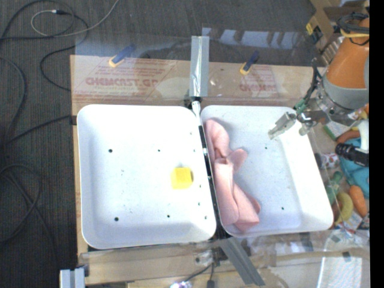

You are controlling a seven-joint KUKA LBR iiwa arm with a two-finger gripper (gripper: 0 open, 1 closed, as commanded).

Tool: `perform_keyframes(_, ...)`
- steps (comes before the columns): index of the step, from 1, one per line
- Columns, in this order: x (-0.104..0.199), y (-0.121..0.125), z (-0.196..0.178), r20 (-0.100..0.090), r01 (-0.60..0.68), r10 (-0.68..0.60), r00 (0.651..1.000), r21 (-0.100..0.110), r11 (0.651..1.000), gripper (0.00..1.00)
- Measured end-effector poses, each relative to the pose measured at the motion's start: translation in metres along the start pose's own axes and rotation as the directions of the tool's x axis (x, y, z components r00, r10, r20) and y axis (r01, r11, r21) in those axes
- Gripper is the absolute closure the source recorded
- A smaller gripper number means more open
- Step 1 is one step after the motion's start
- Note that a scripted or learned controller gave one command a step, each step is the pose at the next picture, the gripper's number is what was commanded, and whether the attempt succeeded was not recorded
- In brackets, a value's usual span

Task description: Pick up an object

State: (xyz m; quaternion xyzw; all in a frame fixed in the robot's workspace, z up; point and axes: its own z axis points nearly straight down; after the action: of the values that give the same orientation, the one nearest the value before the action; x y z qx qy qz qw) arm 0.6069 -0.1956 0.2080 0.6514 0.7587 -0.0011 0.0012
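1. Progress: nothing picked yet, as far as I can judge. Gripper [292,122] hovers over the upper right corner of the right bin [300,218], w/ nothing between the fingers.
2. Fingers: look spread apart, one grey finger [279,126] pointing down-left toward the bin floor; no contact w/ any object.
3. Candidates: pink cloth [231,185] lies crumpled along the left wall of the right bin, well apart from the gripper. Yellow block [182,177] sits near the right side of the left bin [108,125], alone.
4. Left to do: move over, descend, close, lift. All of it.
5. Surface: both bins on a brown board [120,80], 2 clamps [122,56] at the far edge, taped strip [198,68] between.
6. Room: dark carpet [36,179] w/ loose cables [54,17]; clutter at right.
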Motion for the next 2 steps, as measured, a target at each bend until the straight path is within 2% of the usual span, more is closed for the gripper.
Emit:
perform_keyframes(1, 0.055, 0.02, 0.112, 0.0, 0.017, -0.017, 1.0, -0.001, 1.0, 0.0)
perform_keyframes(2, 0.052, 0.073, 0.117, 0.001, 0.053, -0.053, 0.999, -0.008, 0.999, 0.0)
